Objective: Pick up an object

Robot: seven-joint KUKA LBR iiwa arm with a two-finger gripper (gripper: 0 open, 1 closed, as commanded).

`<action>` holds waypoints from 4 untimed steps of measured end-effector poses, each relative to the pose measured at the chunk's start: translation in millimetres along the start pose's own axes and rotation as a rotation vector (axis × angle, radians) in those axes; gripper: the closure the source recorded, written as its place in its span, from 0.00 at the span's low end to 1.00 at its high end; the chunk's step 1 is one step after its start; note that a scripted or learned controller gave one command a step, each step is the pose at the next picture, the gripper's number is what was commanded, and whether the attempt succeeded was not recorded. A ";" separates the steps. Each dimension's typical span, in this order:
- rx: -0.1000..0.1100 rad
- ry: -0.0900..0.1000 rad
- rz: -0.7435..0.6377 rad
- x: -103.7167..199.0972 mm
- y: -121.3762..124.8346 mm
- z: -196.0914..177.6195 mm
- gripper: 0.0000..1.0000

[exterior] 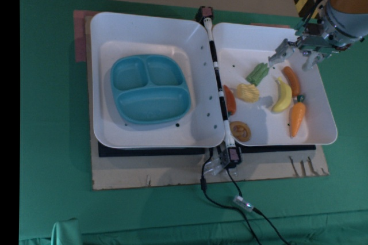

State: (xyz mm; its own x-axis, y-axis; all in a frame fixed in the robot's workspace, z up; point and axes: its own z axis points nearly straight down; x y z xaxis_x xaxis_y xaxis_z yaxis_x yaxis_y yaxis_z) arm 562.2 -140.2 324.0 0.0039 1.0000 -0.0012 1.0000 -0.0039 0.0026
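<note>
So I'm hanging my gripper (294, 56) over the back part of the right bin (322, 134), fingers spread apart and nothing between them. Nothing is picked yet, I'm just hovering above the toy food.

Closest candidate is the green vegetable (258, 73), lying just below and to the left of my fingertips. I'm thinking the trick here is lining the fingers up across its narrow side, not along its length, and coming down straight so I'm not nudging it into the yellow corn piece (248, 92) sitting right beside it. The orange sausage (291, 80) is also near, but it's almost touching the banana (282, 96), so grabbing it cleanly looks harder to me.

Rest of the right bin: a carrot (296, 117) near the front right, a reddish piece (230, 100) tucked against the divider (217, 74), and a round brown cookie-looking thing (240, 131) in the front left corner.

Left bin (115, 25) is holding just a blue divided plate (150, 88), three compartments, all of them bare.
</note>
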 end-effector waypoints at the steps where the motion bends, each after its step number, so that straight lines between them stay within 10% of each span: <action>1: -0.001 0.000 0.000 11.8 -40.8 88.7 0.00; 2: -0.007 -0.002 -0.001 12.0 -83.3 134.1 0.00; 3: -0.014 -0.006 0.005 10.0 -82.2 121.9 1.00; 4: -0.002 -0.003 0.001 -45.6 -56.2 39.0 1.00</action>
State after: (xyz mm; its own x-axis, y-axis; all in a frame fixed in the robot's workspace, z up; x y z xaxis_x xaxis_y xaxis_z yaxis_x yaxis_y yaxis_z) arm 505.9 -185.6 285.0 0.0051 1.0000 -0.0039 1.0000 -0.0051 0.0048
